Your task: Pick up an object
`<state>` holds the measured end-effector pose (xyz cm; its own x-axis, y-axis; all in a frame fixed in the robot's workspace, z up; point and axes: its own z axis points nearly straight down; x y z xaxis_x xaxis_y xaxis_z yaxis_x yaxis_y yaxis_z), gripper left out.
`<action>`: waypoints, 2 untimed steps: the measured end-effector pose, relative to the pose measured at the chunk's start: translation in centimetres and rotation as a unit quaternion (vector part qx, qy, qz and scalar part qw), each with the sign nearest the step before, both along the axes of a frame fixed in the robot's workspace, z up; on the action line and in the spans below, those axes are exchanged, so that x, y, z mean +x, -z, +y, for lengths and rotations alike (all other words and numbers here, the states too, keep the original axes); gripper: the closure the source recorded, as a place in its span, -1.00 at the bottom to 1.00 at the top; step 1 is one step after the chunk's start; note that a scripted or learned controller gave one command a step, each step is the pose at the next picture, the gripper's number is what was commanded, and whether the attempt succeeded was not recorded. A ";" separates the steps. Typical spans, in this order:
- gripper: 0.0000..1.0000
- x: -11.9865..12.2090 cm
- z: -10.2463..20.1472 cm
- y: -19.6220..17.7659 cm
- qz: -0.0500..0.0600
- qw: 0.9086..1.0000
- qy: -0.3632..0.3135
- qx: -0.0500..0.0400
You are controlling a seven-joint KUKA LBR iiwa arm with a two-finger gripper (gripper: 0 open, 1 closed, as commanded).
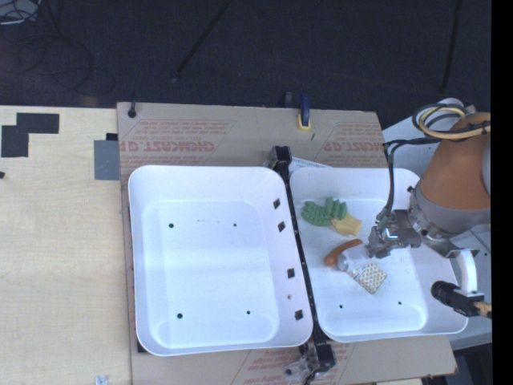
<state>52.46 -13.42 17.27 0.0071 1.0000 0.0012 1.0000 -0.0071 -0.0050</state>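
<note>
The right bin (377,333) holds several small objects. A green knobbly piece (325,212) lies near its far left, with a yellow wedge (347,226) just right of it. An orange carrot-like piece (341,253) lies in the middle, and a pale speckled block (369,277) sits in front of it. My gripper (380,244) hangs low over the bin, just right of the orange piece and behind the speckled block. Nothing shows between its tips.
The left bin (160,207) stands beside the right one, with a black divider (292,247) between them. Both rest on a cardboard sheet (208,139). The arm's grey and orange body (453,187) covers the right bin's right side.
</note>
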 end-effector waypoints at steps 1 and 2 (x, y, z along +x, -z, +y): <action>1.00 8.0 9.9 -13.9 -0.011 1.000 -0.010 0.001; 1.00 -0.3 3.5 -7.5 0.004 1.000 0.001 -0.001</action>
<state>52.17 -9.89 24.73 0.0082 1.0000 -0.0002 0.9999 -0.0082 -0.0132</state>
